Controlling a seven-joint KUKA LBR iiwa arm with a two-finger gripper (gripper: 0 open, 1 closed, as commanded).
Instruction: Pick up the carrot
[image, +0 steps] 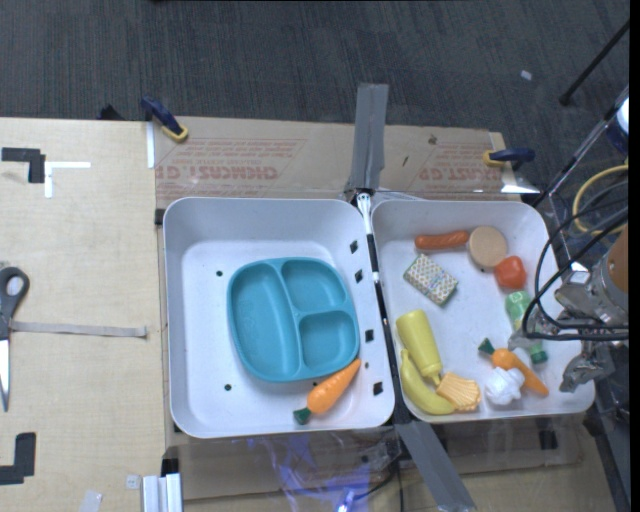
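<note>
An orange carrot (334, 388) with a green stem end lies in the left bin (190, 300). It rests slantwise against the front edge of the blue divided plate (293, 318). A second, smaller carrot (522, 367) lies in the right bin (455, 215) near its front right corner, next to a white toy (503, 387). My gripper (566, 352) hangs at the right bin's right edge, just right of the small carrot and far from the carrot in the left bin. Cables and the wrist hide much of it.
The right bin also holds a sausage (442, 240), a round tan disc (488, 246), a patterned block (431, 278), a red pepper (510, 272), a green piece (516, 305), a yellow bottle (419, 341), a banana (422, 392) and fries (460, 390). Scissors (8, 300) lie at far left.
</note>
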